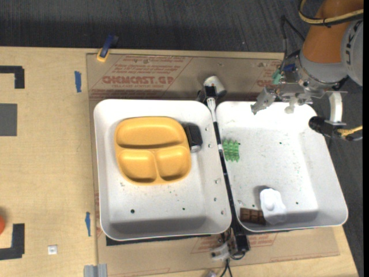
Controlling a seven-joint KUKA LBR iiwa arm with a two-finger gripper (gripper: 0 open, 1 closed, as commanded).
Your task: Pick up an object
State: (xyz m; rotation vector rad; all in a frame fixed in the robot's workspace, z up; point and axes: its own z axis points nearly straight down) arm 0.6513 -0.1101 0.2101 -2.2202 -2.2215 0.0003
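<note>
1. Camera view has the tool (pixel 274 100) hanging over the far edge of the right bin (pixel 323 172), up by its far corner. The two fingers are spread apart with nothing between them, and as far as I can see they aren't touching any object.
2. Grey arm (pixel 331 33) with the orange band sits right behind the tool, coming in from the right side.
3. Possible pick targets, all nearer the camera than the tool:
   - one small green block (pixel 231 150), a bit below and to the left of the tool, close to the divider between the bins. Its long axis runs roughly front to back.
   - one white bottle-ish thing (pixel 272 205), well apart from the tool, down at the near wall of the right bin. Can't really tell which way it points.
   - one brown bar (pixel 252 215) touching or just beside the white thing on its left, long axis running left to right along the near wall.
4. Left bin (pixel 109 172), off to the tool's left: one big yellow three-compartment tray (pixel 153 149), with the single wide compartment on the far side, and one dark object (pixel 193 136) just beside its right edge.
5. Count: two white bins sitting side by side on the tabletop (pixel 46 154), three loose items in the right one, two in the left.
</note>
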